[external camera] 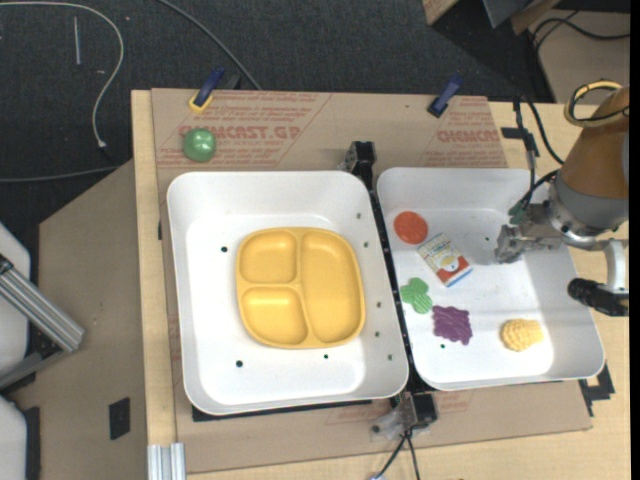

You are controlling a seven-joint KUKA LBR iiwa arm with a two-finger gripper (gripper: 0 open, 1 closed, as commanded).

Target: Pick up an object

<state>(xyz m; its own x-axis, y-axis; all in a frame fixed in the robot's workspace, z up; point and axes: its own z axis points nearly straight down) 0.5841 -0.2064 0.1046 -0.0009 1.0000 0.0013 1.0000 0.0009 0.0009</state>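
In the right bin (560, 363) lie several small things: a red-orange round piece (411, 227), a small white carton with a colourful print (444, 259), a green leafy piece (417, 295), a purple grape bunch (452, 324) and a yellow corn piece (521, 334). My gripper (512, 240) hangs low over the right bin's upper right part, to the right of the carton and apart from it. Nothing shows between its fingers. The orange-banded wrist (598, 158) rises behind it at the right edge.
The left bin (200, 268) holds a yellow divided plate (299, 286). A green ball (200, 145) rests on the cardboard behind the left bin. Blue clips (207, 90) (445, 95) pin the cardboard's back edge. Cables run along the right side.
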